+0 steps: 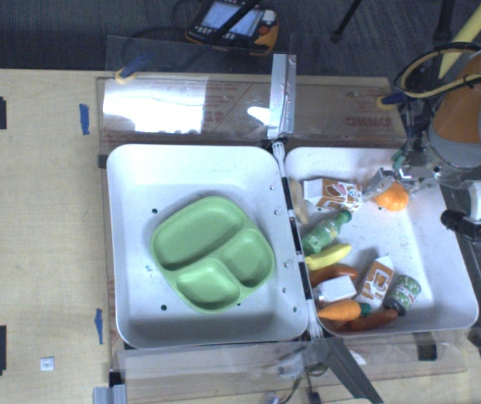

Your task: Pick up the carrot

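Green plate [213, 253] in left bin [130, 225]; carrot [339, 310] among right bin [442, 259] clutter; tool [402, 175] state unclear.

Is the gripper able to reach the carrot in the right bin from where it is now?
Probably yes, but not easily. The carrot lies open from above at the near edge of the right bin, across it from the gripper. A white packet and a red piece crowd it.
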Controlling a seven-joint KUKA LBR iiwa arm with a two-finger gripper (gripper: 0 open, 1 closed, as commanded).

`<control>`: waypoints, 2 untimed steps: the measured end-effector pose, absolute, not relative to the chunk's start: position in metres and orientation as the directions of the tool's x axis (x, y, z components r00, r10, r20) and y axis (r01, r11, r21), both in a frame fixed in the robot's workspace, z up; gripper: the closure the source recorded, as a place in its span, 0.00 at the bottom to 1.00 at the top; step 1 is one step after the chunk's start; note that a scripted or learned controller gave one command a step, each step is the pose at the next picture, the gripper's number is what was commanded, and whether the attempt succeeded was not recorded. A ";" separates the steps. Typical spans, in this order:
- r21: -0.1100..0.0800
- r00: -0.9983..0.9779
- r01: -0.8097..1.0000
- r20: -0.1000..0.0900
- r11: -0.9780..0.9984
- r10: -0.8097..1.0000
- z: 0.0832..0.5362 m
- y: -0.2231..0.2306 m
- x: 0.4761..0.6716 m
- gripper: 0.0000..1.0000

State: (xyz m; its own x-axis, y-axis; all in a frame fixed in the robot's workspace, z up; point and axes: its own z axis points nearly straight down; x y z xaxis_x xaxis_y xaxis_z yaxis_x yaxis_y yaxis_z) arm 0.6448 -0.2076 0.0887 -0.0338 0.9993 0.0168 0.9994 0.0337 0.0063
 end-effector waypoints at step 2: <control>0.009 0.119 0.993 0.023 -0.120 0.993 0.091 -0.205 0.618 1.00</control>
State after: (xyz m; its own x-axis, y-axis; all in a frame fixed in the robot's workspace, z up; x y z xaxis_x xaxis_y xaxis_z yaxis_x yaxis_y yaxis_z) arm 0.6176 -0.2048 0.0908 0.1194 0.9926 0.0230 0.9928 -0.1196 0.0089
